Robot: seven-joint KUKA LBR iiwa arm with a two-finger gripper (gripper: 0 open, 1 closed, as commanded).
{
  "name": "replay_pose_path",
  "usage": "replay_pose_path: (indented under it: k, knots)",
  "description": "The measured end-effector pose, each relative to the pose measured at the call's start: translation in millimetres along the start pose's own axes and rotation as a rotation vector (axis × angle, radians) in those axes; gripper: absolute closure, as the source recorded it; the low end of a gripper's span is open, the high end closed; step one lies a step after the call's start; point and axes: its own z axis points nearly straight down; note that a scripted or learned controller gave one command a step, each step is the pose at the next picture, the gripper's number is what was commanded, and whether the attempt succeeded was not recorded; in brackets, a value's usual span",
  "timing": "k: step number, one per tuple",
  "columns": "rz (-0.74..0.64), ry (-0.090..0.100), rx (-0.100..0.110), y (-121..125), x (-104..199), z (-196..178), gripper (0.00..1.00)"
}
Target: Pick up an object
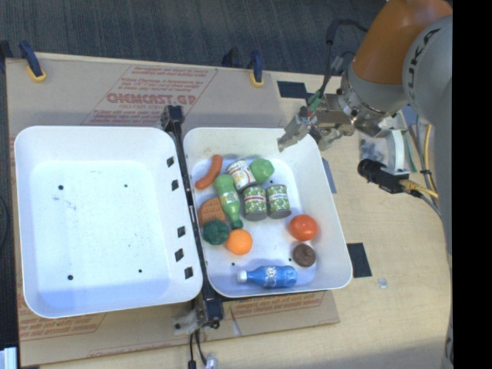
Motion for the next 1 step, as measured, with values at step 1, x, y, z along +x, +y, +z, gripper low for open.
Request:
replay_pose_path:
  k: [1]
  knots:
    - [-0.001,0.001,0.003,-36.8,-2.9,108.7,0.00]
